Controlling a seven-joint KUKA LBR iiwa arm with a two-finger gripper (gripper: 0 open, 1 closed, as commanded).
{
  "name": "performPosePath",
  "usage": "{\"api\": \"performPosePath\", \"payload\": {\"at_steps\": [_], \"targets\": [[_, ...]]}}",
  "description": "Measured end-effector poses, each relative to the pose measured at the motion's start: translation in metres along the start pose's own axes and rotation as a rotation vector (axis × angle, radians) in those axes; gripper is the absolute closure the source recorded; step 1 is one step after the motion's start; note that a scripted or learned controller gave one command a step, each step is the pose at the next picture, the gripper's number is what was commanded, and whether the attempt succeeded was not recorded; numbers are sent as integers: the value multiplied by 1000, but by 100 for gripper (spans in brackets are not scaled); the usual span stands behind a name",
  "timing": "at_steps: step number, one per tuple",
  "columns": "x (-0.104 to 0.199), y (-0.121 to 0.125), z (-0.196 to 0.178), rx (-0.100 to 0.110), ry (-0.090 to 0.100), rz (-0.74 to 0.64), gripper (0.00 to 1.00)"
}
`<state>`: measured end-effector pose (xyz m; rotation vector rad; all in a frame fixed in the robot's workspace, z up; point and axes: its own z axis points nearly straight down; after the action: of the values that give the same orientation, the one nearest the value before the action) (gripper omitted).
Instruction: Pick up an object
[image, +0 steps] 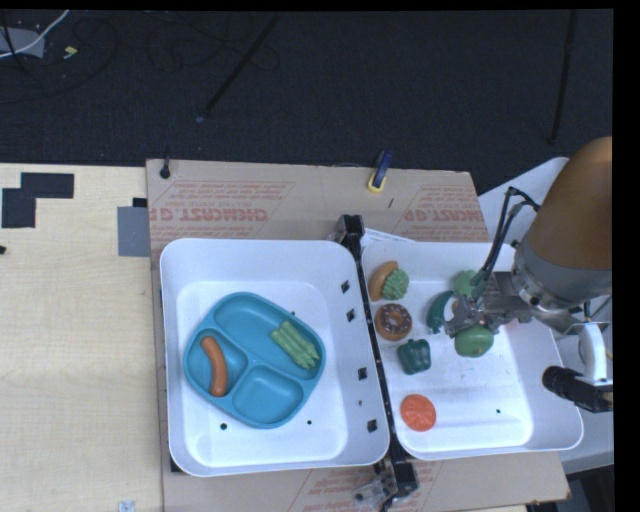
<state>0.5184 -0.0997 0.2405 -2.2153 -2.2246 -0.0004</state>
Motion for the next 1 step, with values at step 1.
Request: {"api": "performPosePath", "payload": {"at_steps": [1], "targets": [[53, -4, 0, 3, 1, 0, 100]]}}
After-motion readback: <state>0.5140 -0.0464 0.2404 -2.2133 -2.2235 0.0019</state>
